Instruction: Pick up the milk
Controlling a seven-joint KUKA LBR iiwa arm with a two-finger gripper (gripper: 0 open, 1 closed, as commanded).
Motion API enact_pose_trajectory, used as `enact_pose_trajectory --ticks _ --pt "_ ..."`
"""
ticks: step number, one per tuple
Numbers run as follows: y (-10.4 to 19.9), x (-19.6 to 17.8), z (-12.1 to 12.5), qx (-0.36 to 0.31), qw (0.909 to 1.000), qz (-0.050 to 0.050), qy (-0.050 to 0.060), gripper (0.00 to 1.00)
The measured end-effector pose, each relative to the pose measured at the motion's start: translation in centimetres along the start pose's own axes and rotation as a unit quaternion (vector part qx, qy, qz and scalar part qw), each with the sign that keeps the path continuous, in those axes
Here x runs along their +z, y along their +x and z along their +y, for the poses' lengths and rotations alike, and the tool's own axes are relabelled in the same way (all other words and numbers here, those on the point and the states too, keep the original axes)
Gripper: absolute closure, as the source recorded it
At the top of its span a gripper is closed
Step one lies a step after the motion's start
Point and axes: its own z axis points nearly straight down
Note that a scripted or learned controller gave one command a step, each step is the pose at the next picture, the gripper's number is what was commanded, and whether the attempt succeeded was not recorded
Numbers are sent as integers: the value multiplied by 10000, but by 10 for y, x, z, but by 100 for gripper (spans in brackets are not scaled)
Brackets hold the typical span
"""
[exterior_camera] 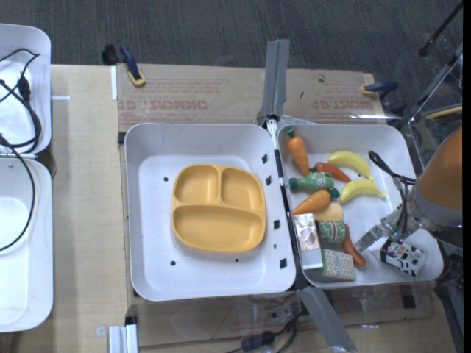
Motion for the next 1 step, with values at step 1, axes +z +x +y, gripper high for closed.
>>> enact_pose_trajectory --ticks 1 --pt "-28 4 -16 928 9956 132 17 0"
